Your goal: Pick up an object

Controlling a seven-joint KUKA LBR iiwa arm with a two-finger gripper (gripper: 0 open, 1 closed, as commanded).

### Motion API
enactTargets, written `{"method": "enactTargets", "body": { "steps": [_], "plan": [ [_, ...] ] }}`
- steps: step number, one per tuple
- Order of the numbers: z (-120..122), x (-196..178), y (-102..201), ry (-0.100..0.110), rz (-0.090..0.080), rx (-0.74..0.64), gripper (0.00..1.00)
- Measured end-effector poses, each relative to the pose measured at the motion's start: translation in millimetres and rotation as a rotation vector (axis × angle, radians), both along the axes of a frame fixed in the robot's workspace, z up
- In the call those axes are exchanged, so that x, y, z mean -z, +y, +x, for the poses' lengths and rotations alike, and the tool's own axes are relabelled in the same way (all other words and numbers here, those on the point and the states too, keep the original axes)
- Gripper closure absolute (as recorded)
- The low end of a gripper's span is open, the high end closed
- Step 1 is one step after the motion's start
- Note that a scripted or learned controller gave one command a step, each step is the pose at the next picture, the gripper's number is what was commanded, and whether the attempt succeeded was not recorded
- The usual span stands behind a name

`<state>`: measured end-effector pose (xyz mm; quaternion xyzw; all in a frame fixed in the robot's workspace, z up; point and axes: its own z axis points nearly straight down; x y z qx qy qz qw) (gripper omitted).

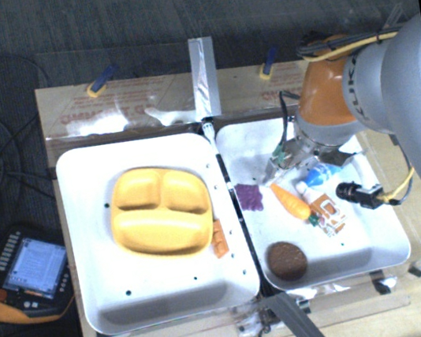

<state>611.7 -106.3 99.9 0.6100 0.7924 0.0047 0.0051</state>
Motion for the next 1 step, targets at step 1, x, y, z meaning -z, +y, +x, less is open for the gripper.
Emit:
{"method": "enactTargets", "body": {
  "steps": [1],
  "plan": [
    [-1.5,-159.7,29.9,0.014,-0.004,0.091,1.00]
  ]
}}
